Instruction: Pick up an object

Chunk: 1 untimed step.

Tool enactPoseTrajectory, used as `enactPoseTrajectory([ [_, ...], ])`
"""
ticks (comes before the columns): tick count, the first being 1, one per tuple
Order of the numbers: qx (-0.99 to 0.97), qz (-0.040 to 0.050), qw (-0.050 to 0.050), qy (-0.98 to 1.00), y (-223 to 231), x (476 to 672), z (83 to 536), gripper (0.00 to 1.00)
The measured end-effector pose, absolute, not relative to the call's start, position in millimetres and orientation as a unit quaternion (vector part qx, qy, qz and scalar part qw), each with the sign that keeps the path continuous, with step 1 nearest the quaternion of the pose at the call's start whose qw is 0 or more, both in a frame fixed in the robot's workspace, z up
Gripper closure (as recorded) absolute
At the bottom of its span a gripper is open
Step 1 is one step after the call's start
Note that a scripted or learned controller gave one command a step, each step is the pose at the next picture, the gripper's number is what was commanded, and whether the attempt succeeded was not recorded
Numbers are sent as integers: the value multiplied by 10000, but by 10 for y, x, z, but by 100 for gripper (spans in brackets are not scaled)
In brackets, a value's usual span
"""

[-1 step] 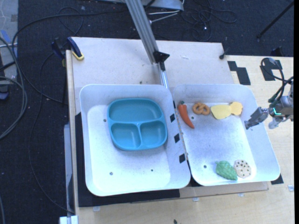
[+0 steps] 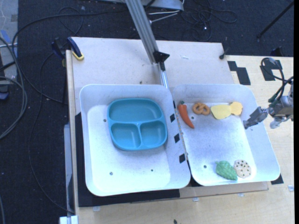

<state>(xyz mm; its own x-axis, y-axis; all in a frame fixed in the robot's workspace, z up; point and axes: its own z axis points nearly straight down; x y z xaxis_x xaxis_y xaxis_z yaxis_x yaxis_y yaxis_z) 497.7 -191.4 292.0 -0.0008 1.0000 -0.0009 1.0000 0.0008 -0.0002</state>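
At right rim of right bin (image 2: 261, 139), gripper (image 2: 256, 117) hovers low; finger state can't tell. Nearest target: yellow toy (image 2: 221, 111), just left of gripper, long axis across bin. Carrot (image 2: 186, 115), pretzel (image 2: 201, 108) farther left; 2 pieces near front.

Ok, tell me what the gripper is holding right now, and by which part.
Nothing: the gripper sits at the right bin's edge, apart from every item.
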Motion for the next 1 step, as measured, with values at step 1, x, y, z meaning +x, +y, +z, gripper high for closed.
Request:
enactPoseTrajectory([
  [1, 7070, -7, -12, 7072, -1858, 5048, 2452, 0],
])
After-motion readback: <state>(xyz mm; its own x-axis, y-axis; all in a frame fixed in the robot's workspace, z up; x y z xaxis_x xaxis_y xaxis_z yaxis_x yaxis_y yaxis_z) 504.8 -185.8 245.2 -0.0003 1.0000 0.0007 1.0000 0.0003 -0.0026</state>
